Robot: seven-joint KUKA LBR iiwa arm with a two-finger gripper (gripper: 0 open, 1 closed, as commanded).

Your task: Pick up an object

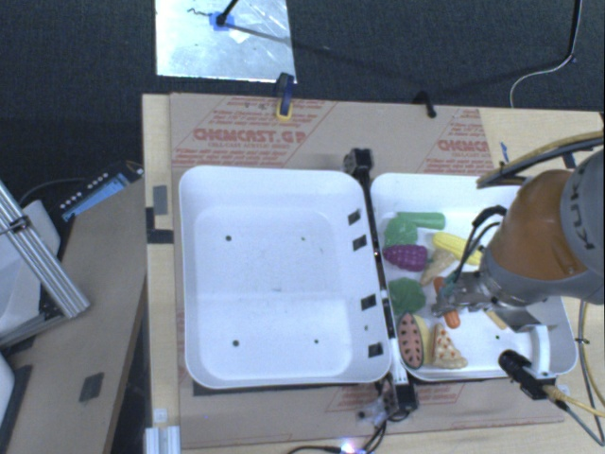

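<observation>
Our gripper (452, 303), grip state unreadable, hangs over crowded toys (416, 253); the carrot (453, 319) at its 6 o'clock could slip sideways.

Two bins sitting side by side on the worktop (416, 126).
Toy foods (416, 253) are crowding the right bin (397, 192), the arm (544, 239) reaching over them; the left bin (274, 272) is lying alongside.

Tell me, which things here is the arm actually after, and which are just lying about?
Part of the job:
gripper
toy foods in the right bin: green pepper, purple grapes, pizza slice

Just lying about:
left bin
yellow clamp
foil sheet
</observation>
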